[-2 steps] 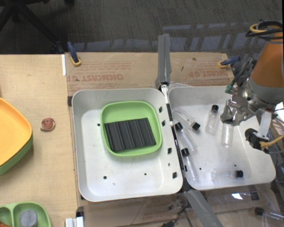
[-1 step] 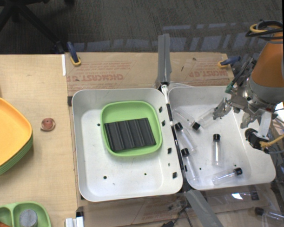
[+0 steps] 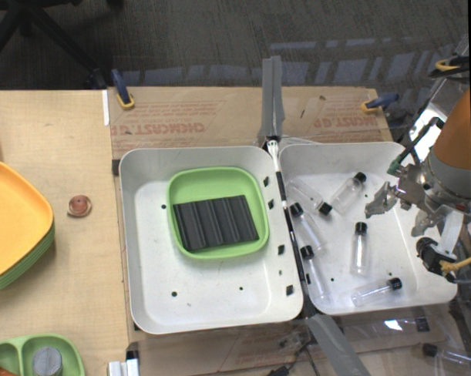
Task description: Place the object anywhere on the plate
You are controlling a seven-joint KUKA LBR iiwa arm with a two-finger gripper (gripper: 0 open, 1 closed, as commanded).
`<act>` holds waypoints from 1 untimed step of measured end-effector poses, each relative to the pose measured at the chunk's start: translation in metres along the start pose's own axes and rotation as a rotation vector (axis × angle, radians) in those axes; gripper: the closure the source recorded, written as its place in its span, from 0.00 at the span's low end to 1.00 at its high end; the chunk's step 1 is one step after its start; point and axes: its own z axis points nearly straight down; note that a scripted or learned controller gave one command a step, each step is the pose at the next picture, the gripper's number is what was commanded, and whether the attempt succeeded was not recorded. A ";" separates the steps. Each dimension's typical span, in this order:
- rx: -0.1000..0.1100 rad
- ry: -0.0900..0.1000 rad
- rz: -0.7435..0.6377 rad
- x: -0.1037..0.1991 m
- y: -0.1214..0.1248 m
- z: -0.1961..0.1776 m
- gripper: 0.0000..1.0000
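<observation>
1. Camera view, left bin [image 3: 145, 248]: a green plate [image 3: 218, 212] sits in its upper middle, and a dark ribbed slab [image 3: 214, 223] lies flat across the plate's centre. Bare green rim shows on all 4 sides of the slab.

2. Camera view, right bin [image 3: 327, 158]: about 6 clear tubes with black caps lie scattered on the floor. 1 tube [image 3: 348, 190] is tilted near the upper middle, 1 tube [image 3: 359, 247] lies near centre, 1 tube [image 3: 376, 292] rests low and right, and the others sit close to the bin's left wall.

3. Camera view, right edge: the arm [image 3: 453, 149] leans in over the right bin, and its claw [image 3: 379, 202] hangs at the bin's upper right, near the tilted tube but apart from it.

4. I cannot tell whether the claw is spread or pressed together; the metal parts blur against the white floor, and nothing can be made out between them.

5. Step in hand, as I judge it: the reach for a tube, with the pickup not yet done.

6. The next move calls for lowering onto 1 tube across its narrow width, closing, lifting clear of the divider, then carrying left to the plate.
</observation>
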 end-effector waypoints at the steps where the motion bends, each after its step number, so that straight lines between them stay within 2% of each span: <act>1: -0.001 -0.001 0.152 0.021 -0.046 -0.052 0.00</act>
